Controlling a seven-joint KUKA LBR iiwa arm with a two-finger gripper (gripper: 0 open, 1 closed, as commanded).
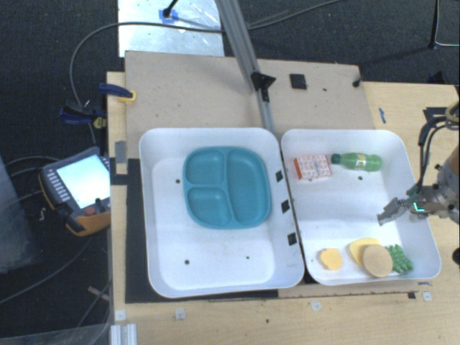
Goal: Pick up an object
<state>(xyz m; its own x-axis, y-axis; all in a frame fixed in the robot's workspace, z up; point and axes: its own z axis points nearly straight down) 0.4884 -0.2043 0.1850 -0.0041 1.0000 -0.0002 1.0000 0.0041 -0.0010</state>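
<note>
Two white bins on the counter: the left bin (162, 264) holds a teal divided plate (227, 187). The right bin (345, 200) has a green bottle (357, 162), its label unreadable, beside a red-patterned box (312, 167). Gripper (392, 211) hovers near the right wall; grip state unclear.

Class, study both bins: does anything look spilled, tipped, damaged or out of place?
Only the green bottle stands out: it lies on its side in the right bin, beside the small patterned box. Nothing looks spilled or broken; the teal tray sits flat.
</note>
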